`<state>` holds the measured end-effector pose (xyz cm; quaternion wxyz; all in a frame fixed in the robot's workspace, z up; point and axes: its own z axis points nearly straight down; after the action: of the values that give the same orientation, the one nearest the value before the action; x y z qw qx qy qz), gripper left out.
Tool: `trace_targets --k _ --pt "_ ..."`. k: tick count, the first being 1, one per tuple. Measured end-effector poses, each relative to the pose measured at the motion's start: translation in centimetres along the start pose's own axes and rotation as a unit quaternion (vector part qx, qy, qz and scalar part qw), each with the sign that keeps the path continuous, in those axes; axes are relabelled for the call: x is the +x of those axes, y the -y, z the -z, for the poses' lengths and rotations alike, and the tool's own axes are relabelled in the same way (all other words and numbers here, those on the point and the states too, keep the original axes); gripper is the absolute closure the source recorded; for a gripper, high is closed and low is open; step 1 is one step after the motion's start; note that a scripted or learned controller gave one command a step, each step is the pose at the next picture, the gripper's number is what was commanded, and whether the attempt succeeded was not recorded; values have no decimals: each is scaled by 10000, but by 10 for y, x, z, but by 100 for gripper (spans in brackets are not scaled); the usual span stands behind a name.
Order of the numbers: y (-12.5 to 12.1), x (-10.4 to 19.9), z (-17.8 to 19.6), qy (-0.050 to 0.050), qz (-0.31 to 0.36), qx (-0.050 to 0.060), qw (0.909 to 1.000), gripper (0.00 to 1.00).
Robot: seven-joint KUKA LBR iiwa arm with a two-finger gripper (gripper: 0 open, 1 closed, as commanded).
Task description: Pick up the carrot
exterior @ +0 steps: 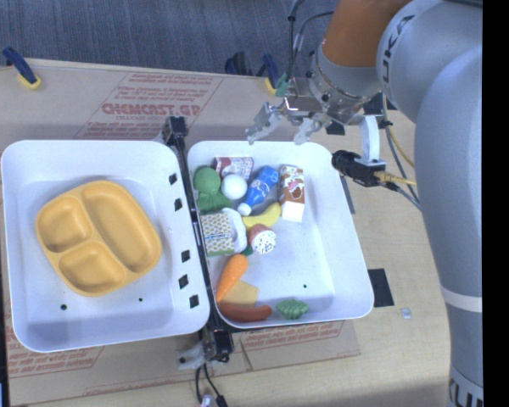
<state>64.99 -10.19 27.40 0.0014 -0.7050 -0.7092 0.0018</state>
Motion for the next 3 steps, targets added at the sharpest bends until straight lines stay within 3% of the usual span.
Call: trace_targets --k 1,2,3 --pt "65 50 -33 -4 523 2 9986 0" --pt "124 52 -84 -3 607 6 9982 0" --pt "171 -13 -184 -12 -358 3 9994 0"
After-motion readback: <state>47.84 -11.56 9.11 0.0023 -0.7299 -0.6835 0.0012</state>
